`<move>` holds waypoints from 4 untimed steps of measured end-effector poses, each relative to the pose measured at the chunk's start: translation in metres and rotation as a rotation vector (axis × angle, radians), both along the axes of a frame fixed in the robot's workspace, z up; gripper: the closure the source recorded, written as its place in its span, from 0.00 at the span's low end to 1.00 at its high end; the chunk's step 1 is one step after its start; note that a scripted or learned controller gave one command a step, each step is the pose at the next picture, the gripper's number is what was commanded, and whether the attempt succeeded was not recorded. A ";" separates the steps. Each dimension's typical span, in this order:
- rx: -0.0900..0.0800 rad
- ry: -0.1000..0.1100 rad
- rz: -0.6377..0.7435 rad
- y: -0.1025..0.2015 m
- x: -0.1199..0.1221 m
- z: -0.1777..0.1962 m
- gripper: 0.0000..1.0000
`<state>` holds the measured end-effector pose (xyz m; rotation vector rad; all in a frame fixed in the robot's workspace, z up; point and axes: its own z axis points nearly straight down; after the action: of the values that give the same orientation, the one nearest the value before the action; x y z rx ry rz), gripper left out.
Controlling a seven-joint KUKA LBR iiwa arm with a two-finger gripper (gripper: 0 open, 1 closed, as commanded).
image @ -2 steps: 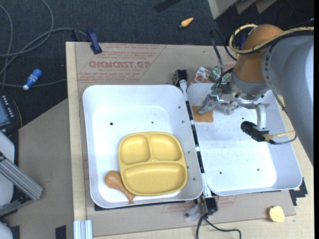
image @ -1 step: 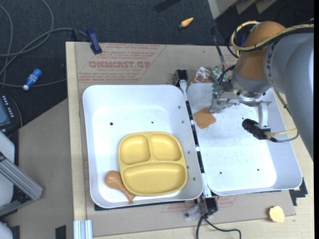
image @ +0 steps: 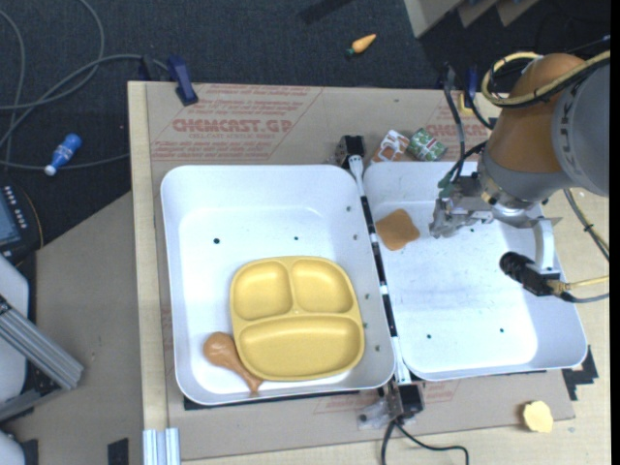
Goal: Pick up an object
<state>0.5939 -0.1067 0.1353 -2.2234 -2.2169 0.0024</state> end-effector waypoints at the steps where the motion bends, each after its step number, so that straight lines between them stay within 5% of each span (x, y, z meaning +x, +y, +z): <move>1: 0.001 -0.001 0.002 0.001 0.002 -0.003 0.00; 2: 0.002 0.003 0.002 0.011 -0.001 -0.054 0.00; 3: -0.004 -0.009 0.004 -0.023 0.056 -0.050 0.00; 4: 0.000 -0.007 0.006 0.014 0.074 -0.050 0.00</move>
<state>0.6678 -0.0924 0.0849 -2.2198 -2.2275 -0.0050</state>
